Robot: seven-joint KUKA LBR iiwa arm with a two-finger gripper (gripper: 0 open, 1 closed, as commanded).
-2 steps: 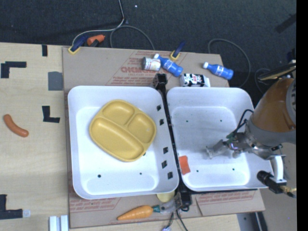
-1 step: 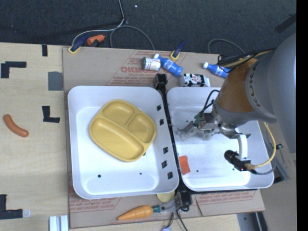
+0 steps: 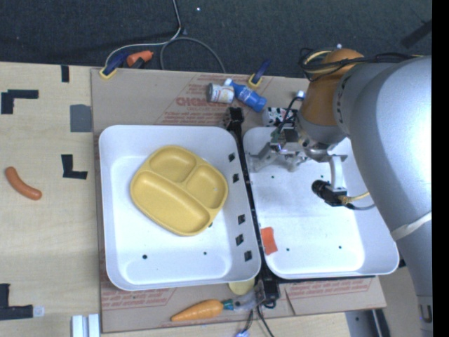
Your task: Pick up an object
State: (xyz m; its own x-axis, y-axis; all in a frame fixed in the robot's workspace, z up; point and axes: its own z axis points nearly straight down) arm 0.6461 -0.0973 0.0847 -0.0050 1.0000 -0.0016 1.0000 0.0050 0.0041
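Reaching in from the right, the arm (image 3: 393, 139) hangs over the right bin (image 3: 316, 258), its gripper (image 3: 280, 153) low near the bin's far left corner.

The grey bulk of the arm hides much of the right bin's right side and is itself cut off by the frame edge. The gripper is a tangle of metal and cable, and I cannot tell whether its fingers are apart or closed, or whether anything sits between them. A small orange block (image 3: 268, 241) lies by the right bin's left wall, well apart from the gripper. A yellow tray (image 3: 179, 190) lies in the left bin (image 3: 119, 258). On the bench, a carrot (image 3: 198, 310) lies in front of the bins and a sausage (image 3: 22, 183) lies far left.
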